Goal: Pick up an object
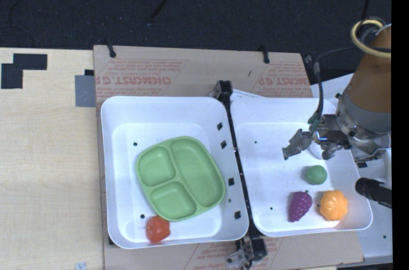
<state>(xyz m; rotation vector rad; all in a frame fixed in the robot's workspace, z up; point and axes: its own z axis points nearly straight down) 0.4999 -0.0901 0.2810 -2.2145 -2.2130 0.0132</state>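
Observation:
In the right bin (268, 154) lie a green ball (315, 174), a purple bunch of grapes (299, 205) and an orange fruit (333, 205), all near the front right corner. My gripper (314, 147) hangs just behind the green ball, open, with nothing between its fingers. One dark finger (294, 147) points left and the other sits to the right, above the ball's far side. A red fruit (158, 228) rests in the left bin's front corner.
A green divided plate (181, 177) takes up most of the left bin (121, 135). A black divider with clips (231, 160) runs between the bins. A black part (377, 191) sticks in beside the right bin's right edge.

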